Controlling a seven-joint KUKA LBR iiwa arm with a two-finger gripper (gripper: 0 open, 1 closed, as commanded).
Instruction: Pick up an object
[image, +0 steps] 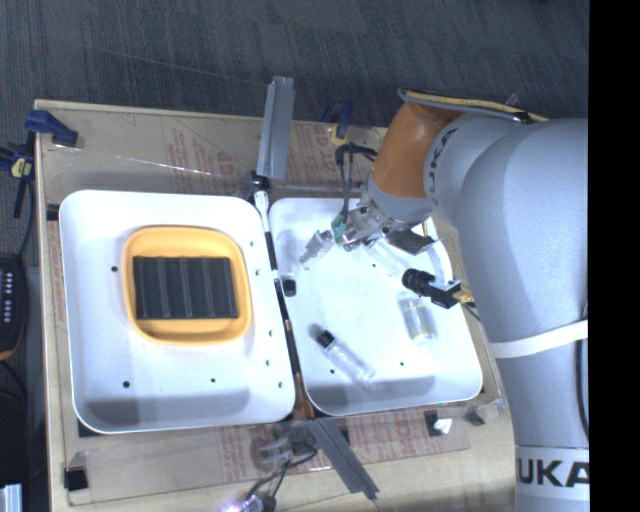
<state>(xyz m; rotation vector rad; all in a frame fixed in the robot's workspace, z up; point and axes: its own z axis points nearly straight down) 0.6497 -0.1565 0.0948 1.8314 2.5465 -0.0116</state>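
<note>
Two white bins sat side by side on the counter (150, 140), and we started at the left bin (90, 380). A yellow-rimmed tray with dark slats (185, 285) lay flat in its middle, wide and well apart from the arm, so not our pick, we judged.

Across the divider, a small black piece (289, 287) sat at the left wall of the right bin (400, 385). Lower down lay a clear tube with a black cap (340, 353), slanted and apart from everything else.

Then, up at the far end, came the one that mattered: a small clear piece (317, 244). It lay just to the left of the gripper (347, 231), very near its tip and perhaps touching, though we couldn't settle that. Whether the fingers were open or closed we could not tell; it was too small and cluttered there to read. Nothing showed as held.

For the grasp to go well, we reckoned the gripper needed to centre over that clear piece and line up across its narrow side. It also had to come down without nudging the piece against the bin's wall. Clear plastic is likely slick and light, and a glancing touch could send it skidding. A slow close and a straight lift looked the safe call.

Off to the right, a clear vial (418, 320) lay by itself, a fair fallback.
</note>
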